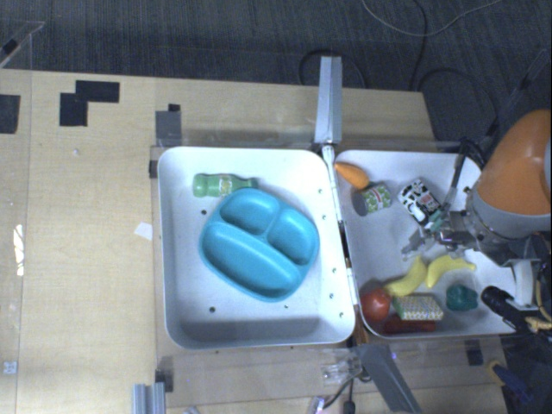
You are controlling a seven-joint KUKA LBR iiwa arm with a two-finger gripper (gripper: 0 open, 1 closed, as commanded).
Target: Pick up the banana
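Lowering the gripper, whose grasp I cannot tell, squarely across the banana just below avoids the neighbouring tomato.

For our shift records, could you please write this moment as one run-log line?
gripper: over right bin, just above banana | grasp: unclear | left bin: blue divided plate, green bottle

Bench: light wood top, two white bins on it.
Left bin and right bin sit side by side, touching at the middle rail.
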